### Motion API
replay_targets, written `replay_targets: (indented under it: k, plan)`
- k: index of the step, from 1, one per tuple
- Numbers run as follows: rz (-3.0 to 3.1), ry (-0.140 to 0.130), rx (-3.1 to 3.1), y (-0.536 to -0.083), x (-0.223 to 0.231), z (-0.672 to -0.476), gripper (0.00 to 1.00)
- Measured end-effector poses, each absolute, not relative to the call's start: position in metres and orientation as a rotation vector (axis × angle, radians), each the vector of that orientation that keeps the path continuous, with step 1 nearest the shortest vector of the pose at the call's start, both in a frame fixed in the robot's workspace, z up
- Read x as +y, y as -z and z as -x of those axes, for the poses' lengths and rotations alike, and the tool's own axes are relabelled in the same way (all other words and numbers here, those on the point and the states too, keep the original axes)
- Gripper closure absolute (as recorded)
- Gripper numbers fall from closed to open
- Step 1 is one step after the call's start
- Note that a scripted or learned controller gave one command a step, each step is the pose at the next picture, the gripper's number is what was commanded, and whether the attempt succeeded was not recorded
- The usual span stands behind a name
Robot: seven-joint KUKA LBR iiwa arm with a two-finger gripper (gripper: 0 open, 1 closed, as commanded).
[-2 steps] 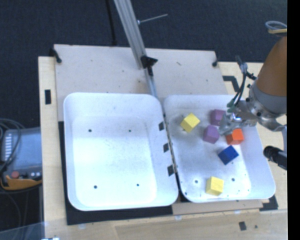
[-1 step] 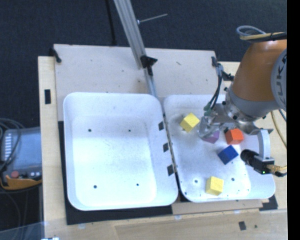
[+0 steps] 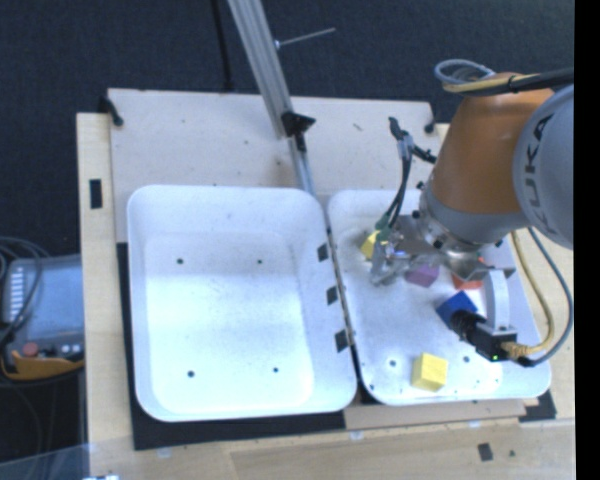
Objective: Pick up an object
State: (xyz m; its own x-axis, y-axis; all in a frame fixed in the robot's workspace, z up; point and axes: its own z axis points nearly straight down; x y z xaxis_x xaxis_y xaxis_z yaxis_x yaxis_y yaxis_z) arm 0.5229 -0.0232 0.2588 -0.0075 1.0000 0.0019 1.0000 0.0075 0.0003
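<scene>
**Pincer low in the right bin, purple block just beside it**

Item 1. Pincer (image 3: pixel 388 265): you find it down in the right bin (image 3: pixel 400 388), near that bin's far left part, under the grey arm with the orange band. The metal tip is blurred and partly covered by the wrist; you cannot tell how it is set, and nothing shows held in it.

Item 2. Purple block (image 3: pixel 421 273): your likeliest target. It lies just beside the pincer, on the side away from the right bin's left wall, half under the wrist. Whether it touches the tip cannot be told. Its long axis cannot be read.

Item 3. Small yellow piece (image 3: pixel 368 246): just beside the pincer on the opposite side, toward the right bin's left wall.

Item 4. Blue block (image 3: pixel 457 305): further into the right bin, beyond the purple block and nearer the front rim.

Item 5. Yellow cube (image 3: pixel 430 371): well apart from the pincer, by the right bin's front rim, fully exposed.

Item 6. Left bin (image 3: pixel 140 268): adjoins the right bin's left wall on the bench (image 3: pixel 200 128).

Judgement: a short sideways shift toward the purple block would centre it.
</scene>
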Motion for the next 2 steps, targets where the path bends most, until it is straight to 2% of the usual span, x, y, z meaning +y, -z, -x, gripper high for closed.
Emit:
replay_targets:
  k: [2]
  plan:
    - [2.211, 0.003, -2.231, -0.267, 0.08, -0.505, 1.0]
